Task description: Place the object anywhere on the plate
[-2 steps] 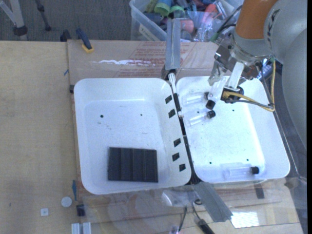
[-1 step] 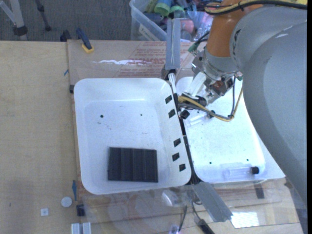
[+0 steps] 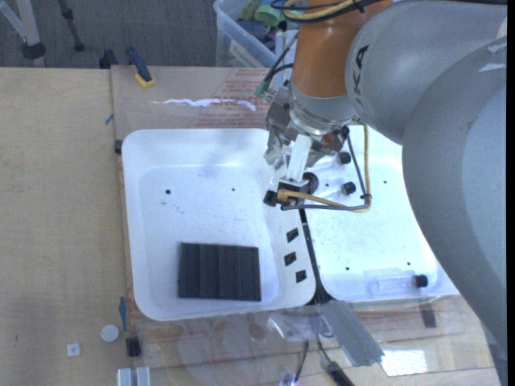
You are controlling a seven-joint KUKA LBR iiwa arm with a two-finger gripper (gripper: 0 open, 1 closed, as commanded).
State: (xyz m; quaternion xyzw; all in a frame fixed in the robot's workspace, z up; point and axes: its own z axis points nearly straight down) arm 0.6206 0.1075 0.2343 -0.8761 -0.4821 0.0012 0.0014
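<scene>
**Gripper over the bins' shared edge, tube apart from plate**

The gripper [image 3: 315, 141] hangs above the back of the right bin [image 3: 378, 223], close to its left edge, where it meets the left bin [image 3: 201, 147]. Seen from above, under the wrist, it cannot be told whether it is spread or pressed together. The clear tube [image 3: 392, 281] with a black cap lies flat near the right bin's front right corner, well apart from the gripper. The black ridged plate [image 3: 219, 271] lies flat by the left bin's front edge.
</scene>
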